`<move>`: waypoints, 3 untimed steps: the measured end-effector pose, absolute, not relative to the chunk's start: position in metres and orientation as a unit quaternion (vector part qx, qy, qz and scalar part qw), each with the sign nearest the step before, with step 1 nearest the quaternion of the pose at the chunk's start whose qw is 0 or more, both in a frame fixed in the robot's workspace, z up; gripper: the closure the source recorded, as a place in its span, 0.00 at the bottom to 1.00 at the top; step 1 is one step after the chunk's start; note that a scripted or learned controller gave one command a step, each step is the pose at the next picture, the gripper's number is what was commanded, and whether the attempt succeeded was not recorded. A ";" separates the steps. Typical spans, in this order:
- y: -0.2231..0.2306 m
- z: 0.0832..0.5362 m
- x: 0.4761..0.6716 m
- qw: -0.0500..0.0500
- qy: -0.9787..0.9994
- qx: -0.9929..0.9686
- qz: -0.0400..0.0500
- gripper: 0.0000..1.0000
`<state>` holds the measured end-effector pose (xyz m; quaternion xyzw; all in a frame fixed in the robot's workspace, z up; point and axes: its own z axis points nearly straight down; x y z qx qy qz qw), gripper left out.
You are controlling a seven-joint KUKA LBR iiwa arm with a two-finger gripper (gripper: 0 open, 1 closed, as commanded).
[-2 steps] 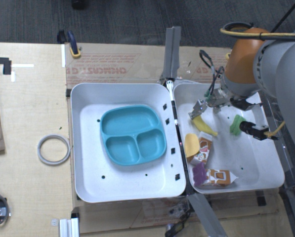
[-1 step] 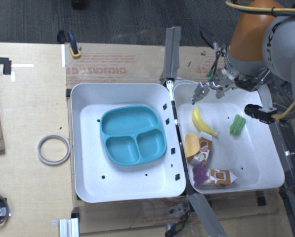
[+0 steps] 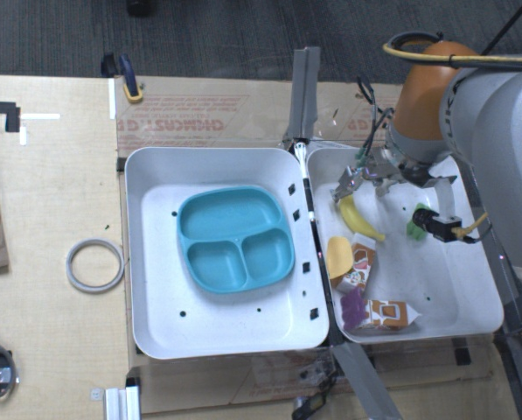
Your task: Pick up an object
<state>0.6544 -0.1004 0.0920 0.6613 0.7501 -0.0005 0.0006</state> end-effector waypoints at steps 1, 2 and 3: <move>-0.096 0.092 0.630 0.000 0.755 0.655 -0.001 0.00; -0.098 0.101 0.629 0.000 0.754 0.657 -0.001 1.00; -0.049 0.192 0.654 0.001 0.732 0.681 0.000 1.00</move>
